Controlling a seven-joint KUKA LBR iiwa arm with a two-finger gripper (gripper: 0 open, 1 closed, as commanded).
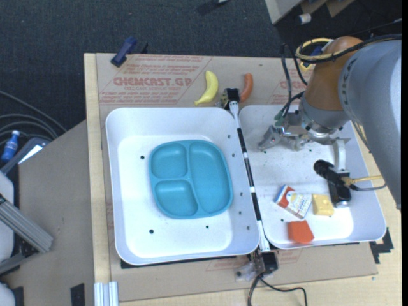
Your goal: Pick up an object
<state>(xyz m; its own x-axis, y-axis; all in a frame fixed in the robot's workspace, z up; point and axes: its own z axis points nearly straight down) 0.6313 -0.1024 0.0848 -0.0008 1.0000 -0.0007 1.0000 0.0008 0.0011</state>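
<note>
Your claw (281, 141) hangs released, empty, over bare floor of right bin (271, 173). Carton (293, 201), yellow block (323, 206), orange block (301, 233) cluster nearer front, so reposition first.

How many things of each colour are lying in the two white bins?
Blue: 1, the divided plate
Yellow: 1, the yellow block
Orange: 1, the orange block
Red and white: 1, the little box
Total: 4
</note>
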